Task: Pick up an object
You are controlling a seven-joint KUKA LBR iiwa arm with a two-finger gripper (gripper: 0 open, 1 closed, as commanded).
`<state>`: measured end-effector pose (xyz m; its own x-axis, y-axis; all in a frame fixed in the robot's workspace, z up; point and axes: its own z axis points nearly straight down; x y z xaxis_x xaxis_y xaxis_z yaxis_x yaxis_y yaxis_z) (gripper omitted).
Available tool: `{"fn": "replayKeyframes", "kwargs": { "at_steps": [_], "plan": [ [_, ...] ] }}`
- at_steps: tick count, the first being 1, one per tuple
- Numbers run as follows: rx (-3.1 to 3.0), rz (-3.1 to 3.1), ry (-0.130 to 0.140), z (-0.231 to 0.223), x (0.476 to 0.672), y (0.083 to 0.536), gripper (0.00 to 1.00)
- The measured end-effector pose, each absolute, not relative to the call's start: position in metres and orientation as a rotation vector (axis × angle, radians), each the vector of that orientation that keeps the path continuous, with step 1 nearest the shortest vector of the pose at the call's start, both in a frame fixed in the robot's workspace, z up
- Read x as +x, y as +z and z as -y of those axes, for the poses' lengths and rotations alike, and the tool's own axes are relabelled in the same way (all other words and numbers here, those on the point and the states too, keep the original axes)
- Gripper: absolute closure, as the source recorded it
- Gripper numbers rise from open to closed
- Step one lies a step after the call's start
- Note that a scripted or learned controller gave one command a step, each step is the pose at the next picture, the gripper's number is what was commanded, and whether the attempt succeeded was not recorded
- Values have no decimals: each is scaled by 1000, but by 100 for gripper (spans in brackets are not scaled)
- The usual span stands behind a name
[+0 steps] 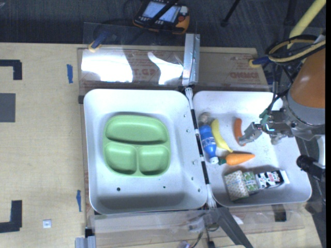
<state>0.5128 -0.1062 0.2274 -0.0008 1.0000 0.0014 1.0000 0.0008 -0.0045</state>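
Observation:
The right bin (261,105) holds several small objects. A blue bottle (208,141) lies along its left wall with a yellow banana (220,137) beside it. A red sausage-shaped piece (237,129) lies just right of the banana. An orange carrot (239,158) lies below them. My gripper (252,134) hangs low over this bin. It is right next to the red piece and just above the carrot. Nothing is visibly held.
A patterned box (239,184) and a black-and-white carton (269,179) lie near the right bin's front edge. The left bin (93,138) holds a green divided tray (137,144). The arm's orange band (312,81) and cables crowd the right side.

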Motion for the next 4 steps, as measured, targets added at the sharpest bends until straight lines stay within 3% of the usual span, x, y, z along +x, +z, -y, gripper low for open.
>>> {"fn": "replayKeyframes", "kwargs": {
  "at_steps": [1, 2, 3, 4],
  "plan": [
    [-2231, 2205, 4, 78, 480, 257, 0],
    [-2099, 2336, 1, 115, 555, 160, 0],
    [-1980, 2440, -1, 123, 581, 96, 0],
    [-1981, 2437, -1, 123, 581, 102, 100]
  ]
}}
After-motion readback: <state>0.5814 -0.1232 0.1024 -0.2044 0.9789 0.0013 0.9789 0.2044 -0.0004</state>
